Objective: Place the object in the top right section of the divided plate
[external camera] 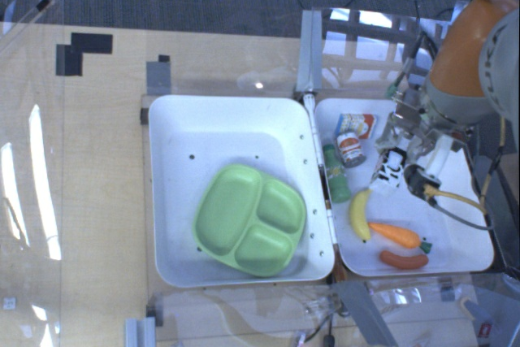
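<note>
The fingers (388, 168) are seen low over the right bin (479, 256), in its upper half, at the end of the grey arm (487, 93) with the orange band. They are shown as a small black and white shape, and whether they are apart or together cannot be told; no thing is seen clearly between them.

Nearest to the fingers, just beside them toward the view's left, a small can (349, 149) with a red and white label is lying. Above the can, a red and white packet (356, 126) is placed near the bin's far wall. Further left of the fingers, a green bottle (336, 177) is lying along the wall between the two bins. Below the fingers, a yellow banana (359, 215) is found, and beside it an orange carrot (396, 235) with a green end. Nearer to the front wall, a red sausage (404, 259) is lying, just beside the carrot.

Which of these things is the object of the task cannot be told; all of them are inside the right bin.

Well apart from the fingers, to the view's left, the green divided plate (218, 215) is resting in the left bin (187, 134), turned at a slant and close to its front wall. Both bins are carried by the wooden bench (81, 199).
</note>
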Robot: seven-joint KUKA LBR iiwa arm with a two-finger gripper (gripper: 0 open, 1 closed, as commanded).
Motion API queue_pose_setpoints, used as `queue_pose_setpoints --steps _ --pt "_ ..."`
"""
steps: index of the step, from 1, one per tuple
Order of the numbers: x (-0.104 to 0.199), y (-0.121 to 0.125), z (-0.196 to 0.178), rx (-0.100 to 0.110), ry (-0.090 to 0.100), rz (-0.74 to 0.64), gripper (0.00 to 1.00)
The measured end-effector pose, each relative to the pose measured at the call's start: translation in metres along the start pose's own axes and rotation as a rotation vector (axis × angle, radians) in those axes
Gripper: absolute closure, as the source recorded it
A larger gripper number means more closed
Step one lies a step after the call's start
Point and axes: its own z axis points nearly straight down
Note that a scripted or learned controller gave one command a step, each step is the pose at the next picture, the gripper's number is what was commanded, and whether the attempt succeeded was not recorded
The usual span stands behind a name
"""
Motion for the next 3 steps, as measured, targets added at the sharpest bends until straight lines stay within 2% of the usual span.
queue_pose_setpoints --steps 1,2,3 --pt "-0.069 -0.053 -0.012 0.0 0.002 0.016 1.0" --pt "0.052 -0.074 -0.002 0.001 0.002 -0.033 1.0" --pt "0.153 -0.111 0.009 0.002 0.002 -0.163 1.0"
